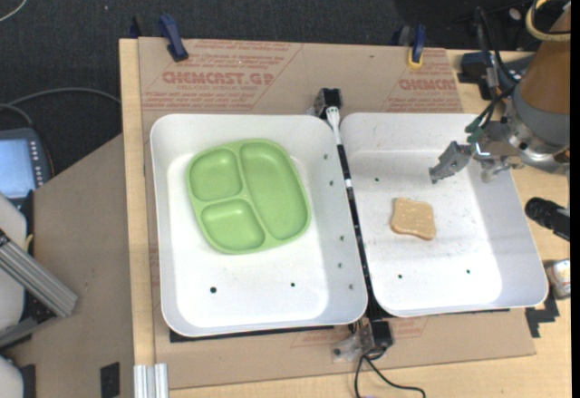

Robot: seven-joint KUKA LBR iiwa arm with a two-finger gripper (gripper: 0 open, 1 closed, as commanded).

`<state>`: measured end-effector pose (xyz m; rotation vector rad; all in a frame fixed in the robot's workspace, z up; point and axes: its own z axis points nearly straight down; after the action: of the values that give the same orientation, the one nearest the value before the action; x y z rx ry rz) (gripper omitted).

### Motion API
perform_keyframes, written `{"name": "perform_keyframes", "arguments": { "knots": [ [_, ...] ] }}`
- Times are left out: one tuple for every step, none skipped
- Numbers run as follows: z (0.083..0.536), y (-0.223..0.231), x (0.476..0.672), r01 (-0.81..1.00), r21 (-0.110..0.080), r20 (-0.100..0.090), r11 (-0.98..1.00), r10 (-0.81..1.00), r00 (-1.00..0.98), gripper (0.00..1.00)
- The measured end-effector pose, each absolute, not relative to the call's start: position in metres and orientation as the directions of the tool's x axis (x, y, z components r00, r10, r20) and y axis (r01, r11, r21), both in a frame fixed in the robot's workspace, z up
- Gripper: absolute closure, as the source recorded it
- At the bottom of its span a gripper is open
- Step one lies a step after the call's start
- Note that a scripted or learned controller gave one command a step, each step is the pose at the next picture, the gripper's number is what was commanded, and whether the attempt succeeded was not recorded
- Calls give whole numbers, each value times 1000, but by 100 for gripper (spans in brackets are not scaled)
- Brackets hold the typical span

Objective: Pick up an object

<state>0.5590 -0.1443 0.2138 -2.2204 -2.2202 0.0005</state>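
A: We're looking at the toast slice [413, 218], tan, flat, roughly square with rounded corners, matte and crumbly-looking, lying in the middle of the right bin [489, 283].

B: And the tool [458, 160]? We see it up and to the right of the slice, over the bin's far half, well apart from it. Grey metal fingers; whether they're spread or closed, we can't tell from this angle.

A: Nothing between them that we can see. The bin's a smooth shallow white shell.

B: Next door, the left bin [181, 269] carries a glossy green plate [248, 196], rounded, with three compartments. Brown cardboard covers the bench [145, 97] beneath both.
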Motion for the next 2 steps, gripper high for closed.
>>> {"name": "perform_keyframes", "arguments": {
  "knots": [
    [80,-147,525,1000,-3,4,-4,1000,4,0],
    [87,-94,535,1000,5,-1,2,1000,-2,0]
  ]
}}
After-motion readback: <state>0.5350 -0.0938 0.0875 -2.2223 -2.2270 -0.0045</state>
